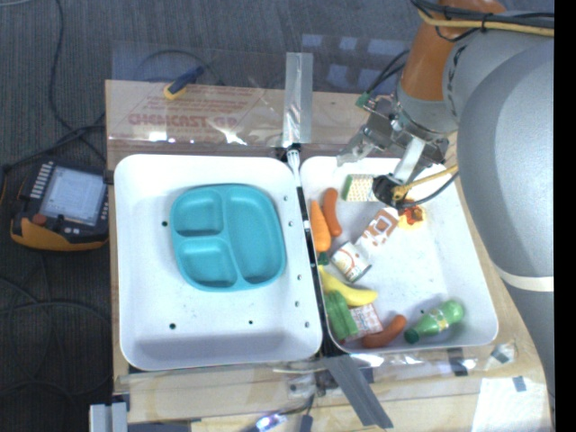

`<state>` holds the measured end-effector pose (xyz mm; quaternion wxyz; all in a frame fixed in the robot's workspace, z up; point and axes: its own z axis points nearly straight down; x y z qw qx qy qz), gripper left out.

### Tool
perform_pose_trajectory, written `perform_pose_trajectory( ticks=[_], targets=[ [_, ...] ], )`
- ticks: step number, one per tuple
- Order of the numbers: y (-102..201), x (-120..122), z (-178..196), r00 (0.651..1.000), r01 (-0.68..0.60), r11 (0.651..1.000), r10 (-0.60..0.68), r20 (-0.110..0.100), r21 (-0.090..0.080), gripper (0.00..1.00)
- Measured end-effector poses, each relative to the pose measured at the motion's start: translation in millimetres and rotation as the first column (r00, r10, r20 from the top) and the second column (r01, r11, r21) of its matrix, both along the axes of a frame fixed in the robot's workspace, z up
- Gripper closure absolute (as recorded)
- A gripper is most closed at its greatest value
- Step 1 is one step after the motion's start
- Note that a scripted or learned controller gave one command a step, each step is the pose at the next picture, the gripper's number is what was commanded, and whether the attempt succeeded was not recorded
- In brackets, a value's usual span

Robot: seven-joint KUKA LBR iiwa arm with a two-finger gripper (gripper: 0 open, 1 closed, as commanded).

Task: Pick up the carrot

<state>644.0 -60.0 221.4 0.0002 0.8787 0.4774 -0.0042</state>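
The carrot [319, 226] is orange and slim. It lies lengthwise against the left wall of the right bin [450, 259], beside a reddish sausage [332, 211]. My gripper [362, 146] hangs above the far end of the right bin, up and to the right of the carrot and well apart from it. I see nothing held in it.
The right bin also holds a cracker-like square [357, 187], a white bottle [364, 246], a banana [351, 289], a green vegetable [339, 315], a second sausage [385, 331] and a green bottle [437, 319]. A teal divided plate [227, 235] lies in the left bin [144, 313].
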Motion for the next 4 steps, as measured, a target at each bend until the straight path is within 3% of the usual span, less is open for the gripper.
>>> perform_pose_trajectory(
  ticks=[1, 2, 3, 4],
  targets=[
    [18, 17, 28, 1.000, 0.017, 1.000, -0.017, -0.001, 0.000, 0.00],
    [43, -16, -42, 0.997, -0.073, 0.997, 0.073, -0.001, 0.002, 0.00],
    [25, -63, -41, 0.996, -0.087, 0.996, 0.087, -0.002, 0.003, 0.00],
    [25, -63, -41, 0.996, -0.088, 0.996, 0.088, -0.002, 0.004, 0.00]
  ],
)
